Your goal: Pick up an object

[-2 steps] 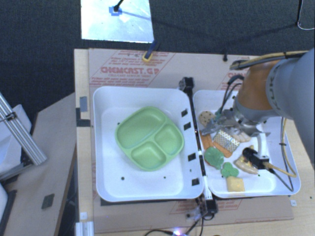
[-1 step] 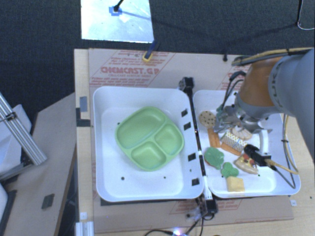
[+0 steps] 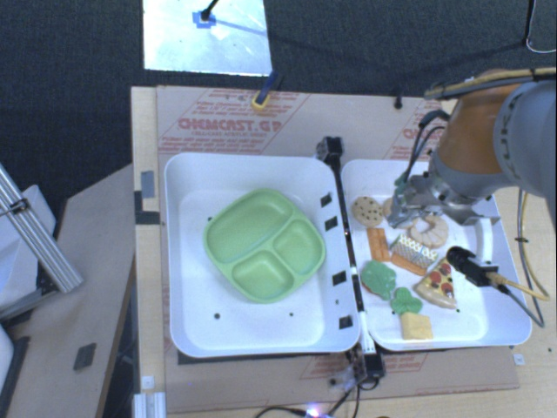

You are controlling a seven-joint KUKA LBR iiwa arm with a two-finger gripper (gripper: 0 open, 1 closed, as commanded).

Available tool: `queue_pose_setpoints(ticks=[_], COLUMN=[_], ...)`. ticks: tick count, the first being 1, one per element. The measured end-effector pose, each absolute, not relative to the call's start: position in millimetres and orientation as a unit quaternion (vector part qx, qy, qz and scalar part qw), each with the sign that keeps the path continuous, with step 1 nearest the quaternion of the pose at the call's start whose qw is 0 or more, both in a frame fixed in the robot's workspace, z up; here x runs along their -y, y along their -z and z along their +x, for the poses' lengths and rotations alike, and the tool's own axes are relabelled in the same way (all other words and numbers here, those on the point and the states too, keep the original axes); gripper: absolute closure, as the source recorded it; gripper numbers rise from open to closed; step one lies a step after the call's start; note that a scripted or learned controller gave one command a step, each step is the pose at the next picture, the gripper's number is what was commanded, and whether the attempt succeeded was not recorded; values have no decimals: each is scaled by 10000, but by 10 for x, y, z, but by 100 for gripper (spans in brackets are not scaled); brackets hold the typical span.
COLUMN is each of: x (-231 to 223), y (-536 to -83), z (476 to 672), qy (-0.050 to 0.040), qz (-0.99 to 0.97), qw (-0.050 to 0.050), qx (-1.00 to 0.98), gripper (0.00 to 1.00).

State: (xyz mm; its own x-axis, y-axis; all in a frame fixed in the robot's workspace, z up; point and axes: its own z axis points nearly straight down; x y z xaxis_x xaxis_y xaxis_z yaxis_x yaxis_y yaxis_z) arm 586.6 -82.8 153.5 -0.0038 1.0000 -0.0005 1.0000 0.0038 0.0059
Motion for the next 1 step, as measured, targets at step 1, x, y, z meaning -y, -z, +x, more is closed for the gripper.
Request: queue_pose_setpoints(ticks=[1], x=[755], y=[-2153], z=[5873], qy=[-27], qz=[7052], qw=[32], qx=[-7090], gripper=[100])
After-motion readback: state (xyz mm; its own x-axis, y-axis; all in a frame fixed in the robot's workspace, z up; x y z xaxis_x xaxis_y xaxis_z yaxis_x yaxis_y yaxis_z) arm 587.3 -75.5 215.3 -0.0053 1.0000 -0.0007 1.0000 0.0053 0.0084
